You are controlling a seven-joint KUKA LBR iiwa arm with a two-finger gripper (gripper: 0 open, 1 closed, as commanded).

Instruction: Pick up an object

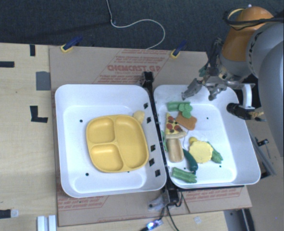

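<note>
The right bin (228, 129) holds several toy foods along its left side: a green bean pod (179, 106), a brown piece (186, 121), a pizza slice (173, 126), a tan bread-like piece (175, 148), a yellow round piece (201, 151) and a green pod (184, 174) at the front. My gripper (201, 89) hangs over the bin's back edge, above and right of the bean pod. Its two fingers (190, 90) are spread apart with nothing between them.
The left bin (69, 129) carries a yellow divided plate (117, 142) and a small pale yellow piece (139, 115) beside the plate's back right corner. A white cable (132, 23) runs over the dark surface behind the bench. The arm's grey body fills the right side.
</note>
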